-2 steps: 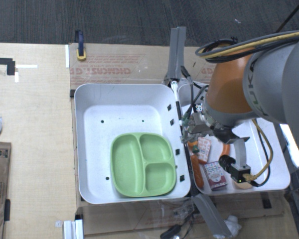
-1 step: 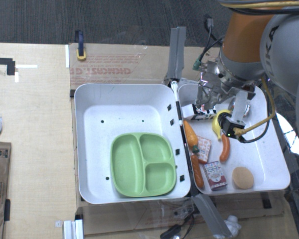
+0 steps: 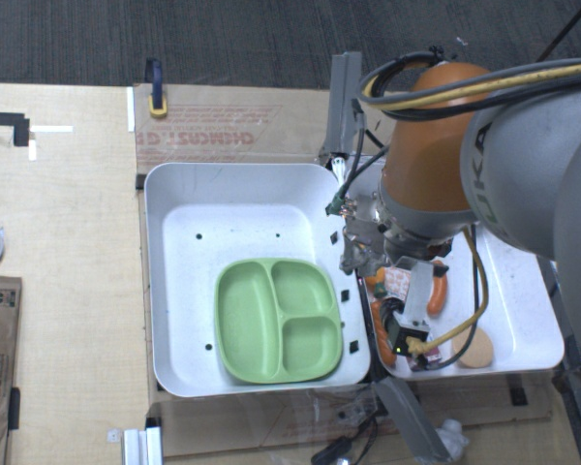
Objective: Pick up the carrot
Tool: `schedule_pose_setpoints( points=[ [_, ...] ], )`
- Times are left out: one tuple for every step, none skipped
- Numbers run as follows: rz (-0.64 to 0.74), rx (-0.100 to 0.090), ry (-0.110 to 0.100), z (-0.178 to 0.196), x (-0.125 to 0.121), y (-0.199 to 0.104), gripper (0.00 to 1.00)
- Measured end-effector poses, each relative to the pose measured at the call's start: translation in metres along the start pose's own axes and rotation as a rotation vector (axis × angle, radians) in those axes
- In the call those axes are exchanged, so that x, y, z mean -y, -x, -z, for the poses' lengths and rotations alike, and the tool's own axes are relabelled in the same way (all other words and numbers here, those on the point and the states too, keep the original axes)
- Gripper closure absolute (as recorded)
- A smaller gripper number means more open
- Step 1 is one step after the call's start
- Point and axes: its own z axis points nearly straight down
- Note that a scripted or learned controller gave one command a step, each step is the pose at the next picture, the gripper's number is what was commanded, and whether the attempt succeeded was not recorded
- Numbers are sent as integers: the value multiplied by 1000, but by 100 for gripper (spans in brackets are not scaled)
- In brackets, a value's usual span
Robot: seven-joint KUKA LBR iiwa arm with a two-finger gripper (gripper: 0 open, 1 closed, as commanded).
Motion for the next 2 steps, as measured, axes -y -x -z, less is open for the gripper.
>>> schedule_pose_setpoints(
  points=[
    [485, -1, 1, -30, -10, 4, 100],
    [656, -1, 5, 43, 14, -24, 100]
  ],
)
